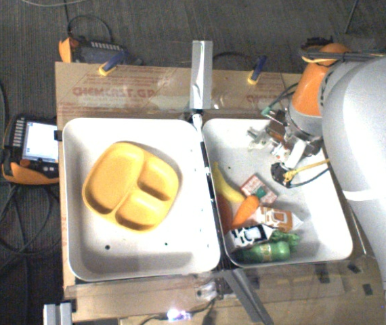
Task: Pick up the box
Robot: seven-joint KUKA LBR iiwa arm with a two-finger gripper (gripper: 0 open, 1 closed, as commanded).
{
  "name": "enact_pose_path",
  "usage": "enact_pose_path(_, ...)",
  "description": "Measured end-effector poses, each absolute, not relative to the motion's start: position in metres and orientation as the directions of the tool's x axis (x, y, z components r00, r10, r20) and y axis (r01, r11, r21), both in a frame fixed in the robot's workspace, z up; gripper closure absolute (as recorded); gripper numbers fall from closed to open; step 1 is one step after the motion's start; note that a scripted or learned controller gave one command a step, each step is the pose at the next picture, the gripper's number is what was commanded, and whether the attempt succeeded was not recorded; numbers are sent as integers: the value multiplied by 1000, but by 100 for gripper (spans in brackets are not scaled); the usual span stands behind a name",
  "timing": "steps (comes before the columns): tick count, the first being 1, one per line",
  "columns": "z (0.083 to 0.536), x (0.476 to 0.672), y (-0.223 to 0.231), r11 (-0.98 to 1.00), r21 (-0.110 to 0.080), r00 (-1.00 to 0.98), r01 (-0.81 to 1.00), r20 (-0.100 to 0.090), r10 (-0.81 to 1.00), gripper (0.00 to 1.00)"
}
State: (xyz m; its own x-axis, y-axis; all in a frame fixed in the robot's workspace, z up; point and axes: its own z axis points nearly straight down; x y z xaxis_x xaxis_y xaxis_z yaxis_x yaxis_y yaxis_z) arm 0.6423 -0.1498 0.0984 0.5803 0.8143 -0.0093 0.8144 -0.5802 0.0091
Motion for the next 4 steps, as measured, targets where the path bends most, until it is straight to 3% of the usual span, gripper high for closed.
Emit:
enact_pose_path(1,136,623,-135,-584,-1,584,812,-7,812,0)
enact_pose_path(4,136,624,-134,-583,-1,583,813,-7,813,0)
